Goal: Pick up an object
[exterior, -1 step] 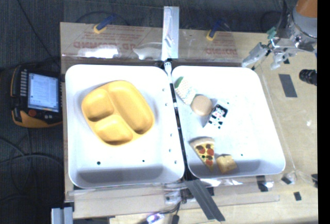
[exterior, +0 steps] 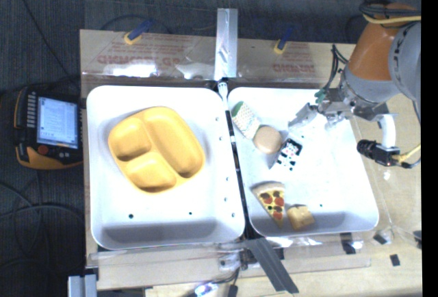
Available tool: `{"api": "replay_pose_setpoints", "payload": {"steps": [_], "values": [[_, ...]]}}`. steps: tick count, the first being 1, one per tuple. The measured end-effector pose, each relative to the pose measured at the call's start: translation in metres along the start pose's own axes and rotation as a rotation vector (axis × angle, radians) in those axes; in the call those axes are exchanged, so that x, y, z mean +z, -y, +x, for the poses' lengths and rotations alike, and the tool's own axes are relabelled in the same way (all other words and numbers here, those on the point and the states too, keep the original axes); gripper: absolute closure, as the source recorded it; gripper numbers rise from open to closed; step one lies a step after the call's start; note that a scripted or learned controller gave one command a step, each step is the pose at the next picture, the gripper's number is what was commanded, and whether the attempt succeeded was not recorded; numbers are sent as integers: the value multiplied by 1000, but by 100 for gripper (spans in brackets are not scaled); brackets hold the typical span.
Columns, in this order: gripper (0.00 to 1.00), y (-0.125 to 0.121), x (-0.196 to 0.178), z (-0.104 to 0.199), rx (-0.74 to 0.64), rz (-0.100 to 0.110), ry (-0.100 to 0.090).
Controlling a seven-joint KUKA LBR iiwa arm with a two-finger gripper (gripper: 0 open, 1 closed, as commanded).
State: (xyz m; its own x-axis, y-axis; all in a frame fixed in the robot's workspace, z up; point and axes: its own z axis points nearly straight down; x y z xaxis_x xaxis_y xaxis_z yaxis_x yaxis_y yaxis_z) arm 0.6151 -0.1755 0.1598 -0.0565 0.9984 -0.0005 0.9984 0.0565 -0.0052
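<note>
Hanging over the far right part of the right bin (exterior: 363, 186), the fingers (exterior: 303, 115) reach leftward from the grey and orange arm (exterior: 380, 56); whether they are apart or together I cannot tell, and nothing shows between them. The candidate objects lie just beyond and below them, toward the divider between the bins, probably because loose pieces slide down the bin's curved floor. Nearest the fingers is a small black die with white spots (exterior: 291, 152), hard-edged and boxy, touching or almost touching a rounded tan bun-like piece (exterior: 267, 139) that looks smooth and plump. Past that, against the divider, sits a green and white patterned packet (exterior: 242, 118), flat and tilted. Farther off, toward the near edge, lie a wedge of toy pizza (exterior: 272, 200) with red spots and, just beside it, a small brownish chunk (exterior: 299, 216). Well away in the left bin (exterior: 102, 220) rests a glossy yellow sectioned tray (exterior: 156, 148), moulded with soft rounded hollows. The die and the bun look the handiest targets from where the fingers hang, though the bun's roundness may slip.
</note>
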Motion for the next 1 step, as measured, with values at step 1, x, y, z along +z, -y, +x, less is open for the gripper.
{"api": "replay_pose_setpoints", "payload": {"steps": [1], "values": [[0, 7, 64, 31, -114, -24, 7]]}}
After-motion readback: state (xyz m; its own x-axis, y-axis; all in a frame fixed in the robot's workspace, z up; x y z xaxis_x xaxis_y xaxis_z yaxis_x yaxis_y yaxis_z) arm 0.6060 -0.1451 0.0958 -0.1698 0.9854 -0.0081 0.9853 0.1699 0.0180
